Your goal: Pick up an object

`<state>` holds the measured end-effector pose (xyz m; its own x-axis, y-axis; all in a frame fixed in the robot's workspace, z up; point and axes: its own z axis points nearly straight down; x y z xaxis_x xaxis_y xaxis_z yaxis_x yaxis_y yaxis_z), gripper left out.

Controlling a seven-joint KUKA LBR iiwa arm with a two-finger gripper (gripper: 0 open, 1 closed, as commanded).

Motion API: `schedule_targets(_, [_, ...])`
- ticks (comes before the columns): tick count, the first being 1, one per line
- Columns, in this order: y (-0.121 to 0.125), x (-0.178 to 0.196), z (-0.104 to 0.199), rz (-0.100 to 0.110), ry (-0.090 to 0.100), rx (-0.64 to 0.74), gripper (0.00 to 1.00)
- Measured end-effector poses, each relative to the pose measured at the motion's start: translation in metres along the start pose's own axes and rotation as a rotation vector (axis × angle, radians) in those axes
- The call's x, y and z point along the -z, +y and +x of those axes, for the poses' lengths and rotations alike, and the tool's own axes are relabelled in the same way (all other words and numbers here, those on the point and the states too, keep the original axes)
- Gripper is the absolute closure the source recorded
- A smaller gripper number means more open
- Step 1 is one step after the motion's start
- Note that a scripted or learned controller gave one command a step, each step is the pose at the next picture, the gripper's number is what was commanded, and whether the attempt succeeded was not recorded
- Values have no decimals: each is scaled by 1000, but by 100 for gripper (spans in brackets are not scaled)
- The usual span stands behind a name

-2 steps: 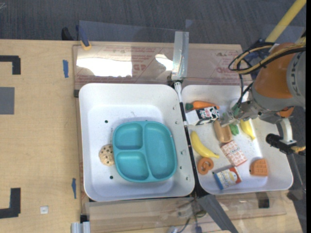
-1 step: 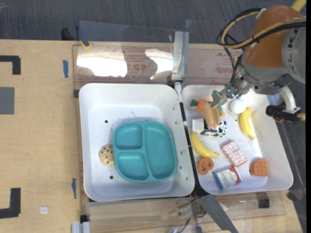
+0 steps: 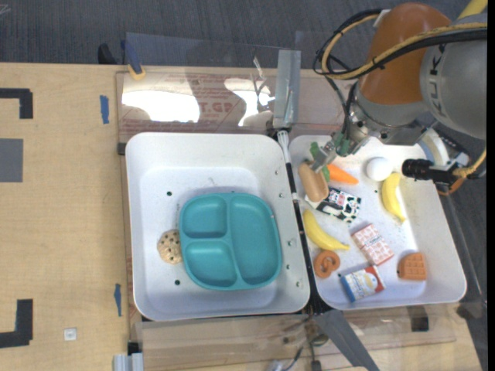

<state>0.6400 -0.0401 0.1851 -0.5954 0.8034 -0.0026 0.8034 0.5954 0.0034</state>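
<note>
Reaching in from the right, the grey arm (image 3: pixel 456 76) hangs low over the back corner of the right bin (image 3: pixel 452 280). Its gripper (image 3: pixel 334 151) sits just above a hot dog (image 3: pixel 312 182) and a carrot (image 3: pixel 343 176). Something green (image 3: pixel 320 154) is right at the tip, but it is too small to tell if the tool is pinching it or just near it. I cannot tell how the tool is set.

The task is to pick up one thing, and the right bin is full of toy food to choose from. Two bananas (image 3: pixel 325 234) lie there, one near the middle and one (image 3: pixel 394 197) by the far side. A white egg (image 3: pixel 377 168) rests near the back. A black and white box (image 3: pixel 339 203) and a red and white box (image 3: pixel 372 243) lie between the bananas. A pretzel (image 3: pixel 326 264), a blue carton (image 3: pixel 362 282) and a waffle (image 3: pixel 413 267) sit along the front.

These things lie close together, so the tool may bump one while going for another.

The left bin (image 3: pixel 147 161) holds a teal tray (image 3: pixel 230 239) with three parts. A cookie (image 3: pixel 169 246) touches its side.
</note>
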Motion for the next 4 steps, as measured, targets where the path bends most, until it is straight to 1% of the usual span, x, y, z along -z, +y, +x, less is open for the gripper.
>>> schedule_targets(1, [40, 32, 6, -3, -1, -7, 100])
schedule_targets(2, [8, -1, -6, 5, 3, 52, 100])
schedule_targets(3, [2, 20, 28, -1, 1, 607, 100])
schedule_targets(4, [9, 5, 14, -1, 0, 550, 100])
